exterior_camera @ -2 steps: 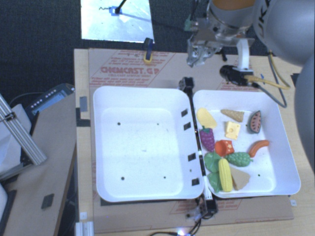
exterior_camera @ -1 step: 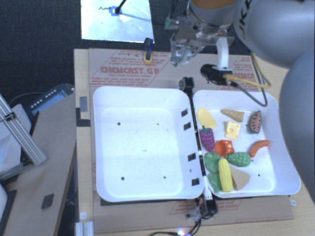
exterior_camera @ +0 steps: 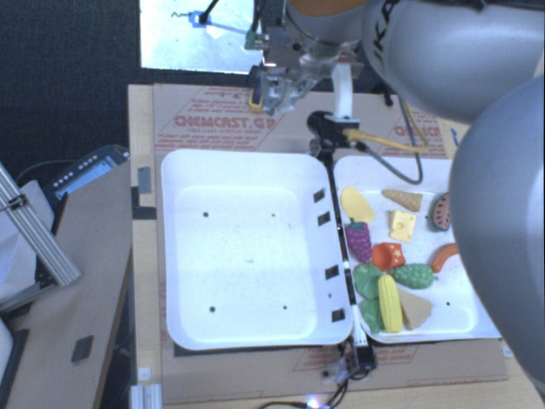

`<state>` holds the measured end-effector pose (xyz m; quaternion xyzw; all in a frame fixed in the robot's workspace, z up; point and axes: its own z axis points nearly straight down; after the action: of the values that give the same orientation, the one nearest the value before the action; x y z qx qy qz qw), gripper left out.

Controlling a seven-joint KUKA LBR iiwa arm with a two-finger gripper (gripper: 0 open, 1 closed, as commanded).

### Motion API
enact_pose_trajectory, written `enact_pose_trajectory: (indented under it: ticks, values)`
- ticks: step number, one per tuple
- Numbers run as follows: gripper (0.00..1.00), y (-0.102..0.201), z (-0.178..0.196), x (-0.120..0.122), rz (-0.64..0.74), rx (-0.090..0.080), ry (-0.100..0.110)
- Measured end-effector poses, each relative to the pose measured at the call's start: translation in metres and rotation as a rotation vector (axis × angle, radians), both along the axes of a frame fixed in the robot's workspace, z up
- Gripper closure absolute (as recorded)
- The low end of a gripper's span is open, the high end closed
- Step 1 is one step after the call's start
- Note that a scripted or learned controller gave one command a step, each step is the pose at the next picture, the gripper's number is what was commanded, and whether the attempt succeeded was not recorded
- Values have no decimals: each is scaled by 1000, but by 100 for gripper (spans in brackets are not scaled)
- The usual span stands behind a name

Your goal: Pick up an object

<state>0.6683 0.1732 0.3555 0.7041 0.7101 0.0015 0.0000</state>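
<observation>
Looming largest and closest, at the right edge: the smooth grey arm (exterior_camera: 502,228), covering part of the right-hand shallow white bin (exterior_camera: 443,326). Above the wrist, an orange band (exterior_camera: 328,2), just under the top edge. Below that, past the far rims of both bins and over the brown cardboard sheet (exterior_camera: 213,122): the two-finger gripper (exterior_camera: 271,92), with a small yellow piece beside it; cannot tell whether open or closed, nor whether anything sits in it.

Gathered in the right bin, the toy foods: a pale yellow rounded piece (exterior_camera: 357,204) near the dividing rim, a purple grape bunch (exterior_camera: 359,242) just below it, a tan wedge (exterior_camera: 402,198) farther right, a yellow cheese cube (exterior_camera: 402,225) beneath that. Against the arm's edge, a watermelon slice (exterior_camera: 440,211) and an orange-red curved piece (exterior_camera: 444,256), both partly hidden. Lower down, clustered and touching: a red pepper-like piece (exterior_camera: 390,256), a bumpy green vegetable (exterior_camera: 415,274), a green leafy piece (exterior_camera: 368,281), a yellow corn cob (exterior_camera: 389,302) lying lengthwise, and a beige wedge (exterior_camera: 415,310).

Alongside, the left-hand white bin (exterior_camera: 247,258), marked with a few dark dots on its floor.
</observation>
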Motion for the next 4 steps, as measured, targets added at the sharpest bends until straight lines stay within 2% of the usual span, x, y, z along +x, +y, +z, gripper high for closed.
enact_pose_trajectory:
  ticks: [1, 4]
  values:
    - [100, 59, 6, 0, 0, 0, -2]
    - [100, 61, 31, 0, -3, -2, 0]
